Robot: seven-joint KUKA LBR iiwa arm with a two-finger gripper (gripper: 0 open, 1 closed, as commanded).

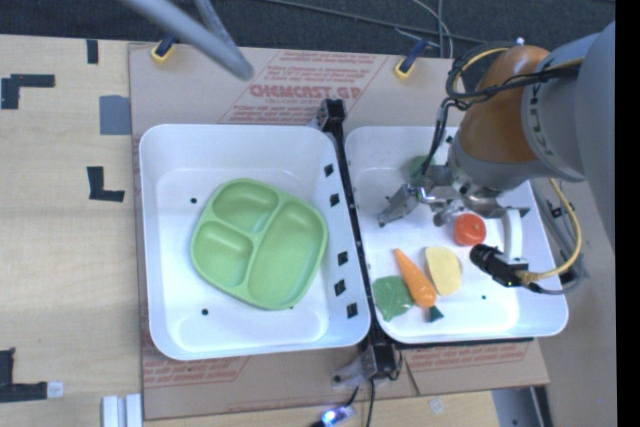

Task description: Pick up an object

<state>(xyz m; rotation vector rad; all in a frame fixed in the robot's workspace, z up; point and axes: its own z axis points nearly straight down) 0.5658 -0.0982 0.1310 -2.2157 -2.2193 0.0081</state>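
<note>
Green toy leaf (391, 296), carrot (414, 277), yellow piece (443, 270), tomato (469, 230) in right bin (520, 315); gripper (420, 197) hovers above, jaws look spread, nothing held; approach step, next descend on one.

Grey arm (585, 105) with an orange band (505, 105) — black and yellow cables looped alongside; metal hand (425, 200).

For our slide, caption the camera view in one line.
Arm's tool over the right bin near tomato, carrot; green plate in left bin.
</note>
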